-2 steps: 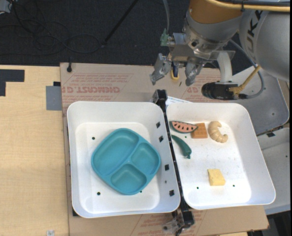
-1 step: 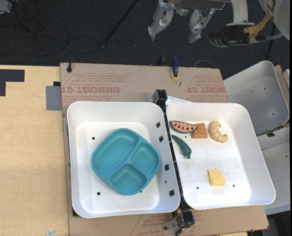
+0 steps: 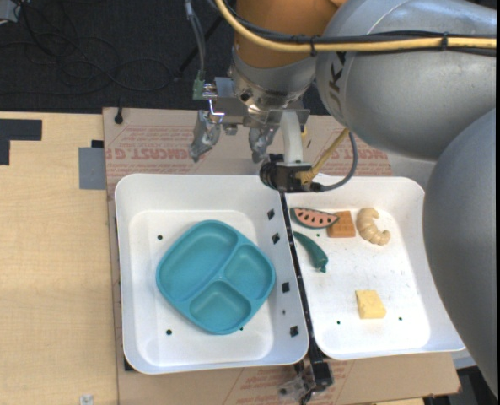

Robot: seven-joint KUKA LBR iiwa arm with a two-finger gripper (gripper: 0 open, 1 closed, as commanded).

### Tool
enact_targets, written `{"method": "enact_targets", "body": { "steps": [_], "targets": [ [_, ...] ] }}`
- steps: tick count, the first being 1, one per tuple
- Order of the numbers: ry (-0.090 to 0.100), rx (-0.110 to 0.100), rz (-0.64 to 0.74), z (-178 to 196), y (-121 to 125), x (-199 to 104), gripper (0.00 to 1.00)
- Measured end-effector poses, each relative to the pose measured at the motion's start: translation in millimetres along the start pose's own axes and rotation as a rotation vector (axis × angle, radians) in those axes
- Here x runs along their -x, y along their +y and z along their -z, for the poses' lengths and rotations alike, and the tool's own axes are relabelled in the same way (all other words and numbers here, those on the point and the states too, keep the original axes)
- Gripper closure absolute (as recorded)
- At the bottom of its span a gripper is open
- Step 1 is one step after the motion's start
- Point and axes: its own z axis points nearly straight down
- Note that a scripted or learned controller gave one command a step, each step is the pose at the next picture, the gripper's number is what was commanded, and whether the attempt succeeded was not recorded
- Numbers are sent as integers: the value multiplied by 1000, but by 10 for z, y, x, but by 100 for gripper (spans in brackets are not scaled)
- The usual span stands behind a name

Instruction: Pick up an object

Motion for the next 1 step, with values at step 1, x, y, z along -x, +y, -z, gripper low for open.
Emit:
{"method": "enact_targets", "body": {
  "steps": [1],
  "targets": [
    [6,27,3,1227,-4,-572,0]
  ]
}}
